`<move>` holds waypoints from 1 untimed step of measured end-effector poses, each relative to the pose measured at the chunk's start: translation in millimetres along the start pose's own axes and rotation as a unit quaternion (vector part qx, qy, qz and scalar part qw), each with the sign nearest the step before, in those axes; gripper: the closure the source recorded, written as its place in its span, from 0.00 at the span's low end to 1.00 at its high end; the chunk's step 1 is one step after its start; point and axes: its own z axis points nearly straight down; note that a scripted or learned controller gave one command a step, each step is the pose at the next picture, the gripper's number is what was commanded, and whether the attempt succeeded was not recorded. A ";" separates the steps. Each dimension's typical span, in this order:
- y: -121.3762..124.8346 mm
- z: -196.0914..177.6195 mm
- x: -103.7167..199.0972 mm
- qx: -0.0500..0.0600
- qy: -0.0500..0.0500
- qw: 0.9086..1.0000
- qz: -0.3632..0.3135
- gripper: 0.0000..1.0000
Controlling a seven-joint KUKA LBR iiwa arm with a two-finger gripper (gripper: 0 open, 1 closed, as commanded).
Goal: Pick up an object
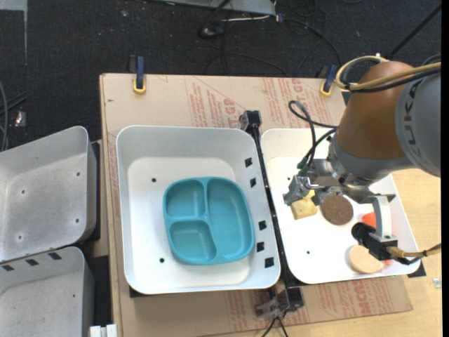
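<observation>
Starting at the left, we see two grey-white panels lying off the bench, both cut off by the picture's edge. Next comes the cardboard-topped bench, with bare board showing behind and in front of the bins. In the left bin a teal divided plate sits a little right of centre and toward the near wall, leaving open white floor along the bin's left and far sides. A black-tabbed divider marks where the two bins meet.

Moving into the right bin, we find a pale yellow block on the floor, with the gripper low right over it. Whether the block sits between the fingers, or how wide they stand, we cannot tell; the wrist hides them. Just beside the block lies a brown round disc, then an orange piece partly covered by a black cable part, and a tan round object near the front wall. The arm covers the bin's far right portion. Free floor lies along this bin's left and front-left.
</observation>
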 end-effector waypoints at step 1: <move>8.4 -9.3 57.0 -0.001 0.000 1.000 0.000 1.00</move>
